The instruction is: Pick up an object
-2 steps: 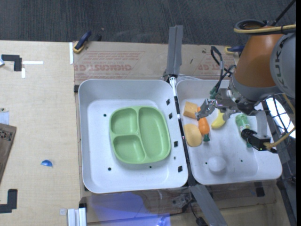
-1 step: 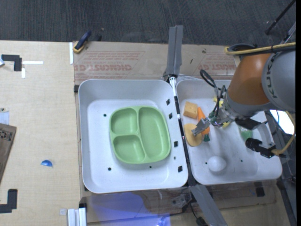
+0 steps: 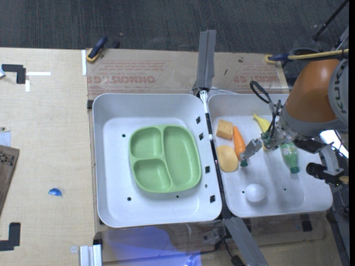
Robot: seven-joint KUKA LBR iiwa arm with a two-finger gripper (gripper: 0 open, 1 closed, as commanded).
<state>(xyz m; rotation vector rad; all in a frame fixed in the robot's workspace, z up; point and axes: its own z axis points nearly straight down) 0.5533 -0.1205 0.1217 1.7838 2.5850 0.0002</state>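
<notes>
Camera view: the gripper [image 3: 250, 148] hangs low over the right bin [image 3: 310, 201], its finger state impossible to tell, just right of the carrot [image 3: 238, 141] and the yellow-tan pieces [image 3: 226, 151] crowded against the divider. A green bottle [image 3: 290, 158] lies to its right and a white ball [image 3: 255, 193] toward the near rim, with bare floor between. The left bin [image 3: 111, 148] carries a green divided plate [image 3: 165, 158] on the pale wood bench [image 3: 44, 148].

In the right bin [image 3: 310, 201] a tan block [image 3: 224, 130] is seen beside an orange carrot [image 3: 239, 141], with a pale yellow rounded piece [image 3: 227, 158] just below them; a yellow banana-like piece [image 3: 262, 122] is found near the far wall, a green bottle [image 3: 290, 159] lies tilted, and a white ball [image 3: 255, 193] rests nearer the front
</notes>
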